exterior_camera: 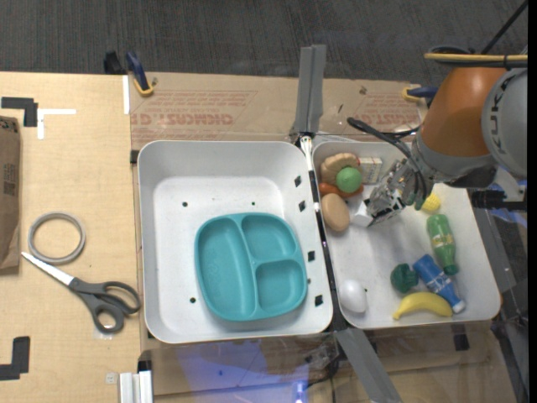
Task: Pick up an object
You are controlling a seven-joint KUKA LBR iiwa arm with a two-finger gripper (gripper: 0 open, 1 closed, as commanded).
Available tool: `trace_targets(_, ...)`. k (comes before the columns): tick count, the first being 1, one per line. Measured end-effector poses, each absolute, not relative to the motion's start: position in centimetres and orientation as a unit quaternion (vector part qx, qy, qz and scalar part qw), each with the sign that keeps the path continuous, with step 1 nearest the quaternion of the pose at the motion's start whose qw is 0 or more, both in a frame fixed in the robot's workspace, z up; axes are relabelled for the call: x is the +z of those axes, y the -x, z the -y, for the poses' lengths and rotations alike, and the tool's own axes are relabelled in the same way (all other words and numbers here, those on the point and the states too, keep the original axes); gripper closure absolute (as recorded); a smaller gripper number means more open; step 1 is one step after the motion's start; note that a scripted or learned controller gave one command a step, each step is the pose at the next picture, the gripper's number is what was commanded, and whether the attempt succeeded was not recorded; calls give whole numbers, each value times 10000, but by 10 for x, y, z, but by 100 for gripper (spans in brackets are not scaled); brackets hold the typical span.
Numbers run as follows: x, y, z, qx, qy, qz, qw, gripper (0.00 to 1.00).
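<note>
The bench (67,141) carries two white bins side by side. The left bin (168,191) holds a teal divided plate (251,265). The right bin (478,250) holds a green bottle (440,242), a banana (424,306), a blue bottle (440,282), a brown potato (335,211), a green ball (349,178) and a white egg (352,295). The arm (470,116) reaches into the right bin, its hand (388,201) low beside the potato; I cannot tell whether it is clenched or released. Scissors (88,289) and a tape ring (56,237) lie left.

On my feed, scissors (92,292) lay on the desk (75,183) left of the bins, just below a tape roll (56,236); a brown paper bag (8,193) sat at the left edge.
</note>
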State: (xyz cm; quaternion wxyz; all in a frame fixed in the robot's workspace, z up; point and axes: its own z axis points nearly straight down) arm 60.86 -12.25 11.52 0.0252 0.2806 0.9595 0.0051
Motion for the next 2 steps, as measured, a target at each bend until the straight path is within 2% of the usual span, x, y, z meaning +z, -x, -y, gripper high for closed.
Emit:
trace_targets(1, 115, -589, 190, 36, -3292, -9440, 244, 0)
trace_targets(2, 113, -618, 192, 20, -3728, -9277, 178, 0)
